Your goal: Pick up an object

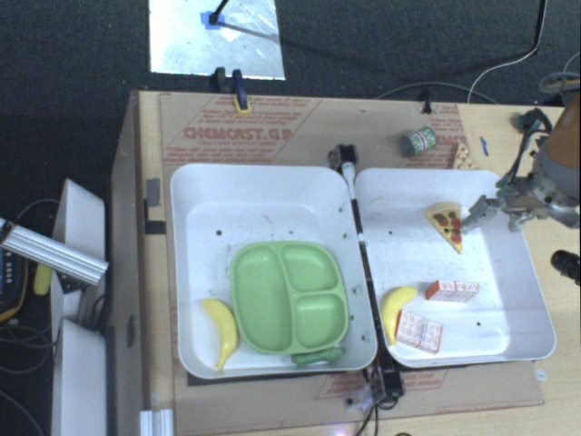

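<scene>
We see a cardboard-covered bench (272, 125) on dark carpet (73, 44), bearing 2 white bins (272, 189). In the right bin, the gripper (474, 214) sits beside a pizza slice (447, 223); we cannot tell its finger state.

Two white bins (272, 182) — around the green plate (289, 296): two bananas (221, 331), one pizza slice (447, 224), two red-and-white cartons (418, 331).
</scene>
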